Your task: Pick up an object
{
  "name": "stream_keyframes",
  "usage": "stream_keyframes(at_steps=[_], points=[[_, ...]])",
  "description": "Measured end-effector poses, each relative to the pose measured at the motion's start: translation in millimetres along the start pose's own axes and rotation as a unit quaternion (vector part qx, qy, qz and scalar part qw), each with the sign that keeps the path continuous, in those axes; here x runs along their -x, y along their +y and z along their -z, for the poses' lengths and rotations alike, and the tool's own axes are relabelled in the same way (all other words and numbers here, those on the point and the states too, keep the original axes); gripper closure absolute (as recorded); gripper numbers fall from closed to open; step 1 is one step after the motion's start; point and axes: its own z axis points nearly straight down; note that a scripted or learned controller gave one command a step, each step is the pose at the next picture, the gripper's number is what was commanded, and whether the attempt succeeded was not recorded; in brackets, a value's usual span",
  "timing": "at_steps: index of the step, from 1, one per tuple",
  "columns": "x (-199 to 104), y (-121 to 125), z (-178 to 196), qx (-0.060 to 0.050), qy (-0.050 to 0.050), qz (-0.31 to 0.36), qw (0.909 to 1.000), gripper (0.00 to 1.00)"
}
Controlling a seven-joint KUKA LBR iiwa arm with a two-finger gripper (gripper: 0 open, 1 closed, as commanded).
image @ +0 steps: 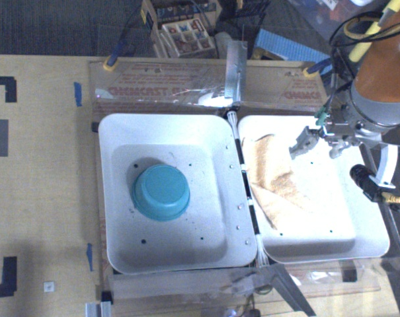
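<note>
Hovering gripper [317, 143] above right bin [332, 233], fingers spread and holding nothing, crumpled tan cloth [274, 177] lying against that bin's left wall; better to descend over the raised fold, then close, leaving teal bowl [161, 191] alone.

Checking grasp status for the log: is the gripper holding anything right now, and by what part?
Nothing is held. The gripper hangs open above the right bin, with nothing between its jaws. The tan cloth lies on the bin floor; the blue bowl sits in the left bin.
</note>
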Motion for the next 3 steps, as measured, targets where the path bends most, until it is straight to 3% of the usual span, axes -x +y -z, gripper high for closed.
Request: stream_keyframes(at_steps=[1, 2, 3], points=[[0, 0, 0, 0.000, 0.000, 0.000, 1.0000, 0.00], [8, 18, -140, 0.001, 0.000, -0.017, 0.9998, 0.00], [3, 47, -173, 0.006, -0.001, 0.135, 0.9909, 0.00]])
